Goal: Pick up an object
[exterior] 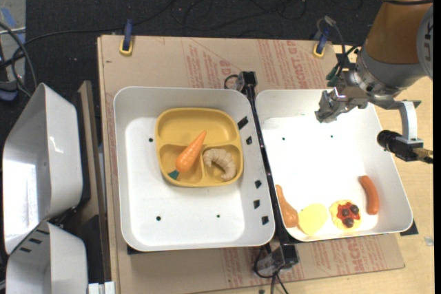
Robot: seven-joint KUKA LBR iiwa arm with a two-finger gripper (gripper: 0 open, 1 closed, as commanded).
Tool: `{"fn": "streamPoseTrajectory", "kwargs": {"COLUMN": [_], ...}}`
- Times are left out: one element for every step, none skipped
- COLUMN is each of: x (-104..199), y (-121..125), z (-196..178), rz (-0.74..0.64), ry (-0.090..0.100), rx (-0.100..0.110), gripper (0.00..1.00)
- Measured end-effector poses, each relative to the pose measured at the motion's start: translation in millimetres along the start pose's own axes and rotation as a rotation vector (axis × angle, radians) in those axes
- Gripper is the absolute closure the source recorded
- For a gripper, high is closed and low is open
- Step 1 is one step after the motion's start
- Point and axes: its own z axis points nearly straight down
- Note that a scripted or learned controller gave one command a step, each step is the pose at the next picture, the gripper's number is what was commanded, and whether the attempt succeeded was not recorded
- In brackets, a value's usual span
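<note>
My gripper (329, 109) hangs over the far right part of the right bin (331, 148), with nothing visible between its fingers. In that bin's near edge lie an orange drumstick-like piece (285, 206), a pale yellow round slice (312, 217), a small yellow pizza piece with red and dark toppings (345, 213) and a red-orange sausage (371, 194). The left bin (138, 203) holds a yellow divided plate (172, 127). On the plate rest a carrot (191, 151) and a pale shrimp (220, 162).
Both bins sit on a cardboard-covered bench (186, 58) held by yellow clamps (126, 45) at the far edge. A black divider (256, 148) runs between the bins. White containers (41, 155) stand to the left. Cables lie beyond the bench.
</note>
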Motion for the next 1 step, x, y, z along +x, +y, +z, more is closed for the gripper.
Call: {"fn": "streamPoseTrajectory", "kwargs": {"x": [51.8], "y": [-20.0], "z": [15.0], "rz": [-0.003], "ry": [0.003], "rx": [0.008], "gripper": [1.0]}}
